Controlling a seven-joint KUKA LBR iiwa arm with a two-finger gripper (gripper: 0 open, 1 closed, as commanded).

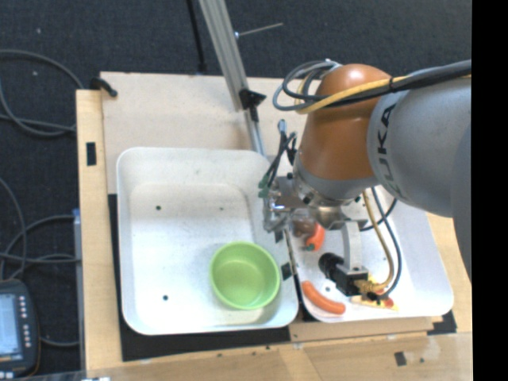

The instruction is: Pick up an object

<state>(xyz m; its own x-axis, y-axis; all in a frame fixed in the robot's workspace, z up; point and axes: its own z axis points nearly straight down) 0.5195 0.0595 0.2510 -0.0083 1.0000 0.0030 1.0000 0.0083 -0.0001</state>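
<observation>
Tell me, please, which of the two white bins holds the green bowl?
The bin on the view's left: the green bowl sits near its front right corner. The right bin lies under the arm.

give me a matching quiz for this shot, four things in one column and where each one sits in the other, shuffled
Things
1. green bowl
2. red sausage-shaped toy
3. metal rail
4. handheld screen

Places
A. off the bench, at the view's bottom left
B. in the left bin, towards its lower right corner
C. in the right bin, at its lower left corner
D. slanting down from the view's top edge to the back of the bins

Pairs: 1-B, 2-C, 3-D, 4-A
</observation>
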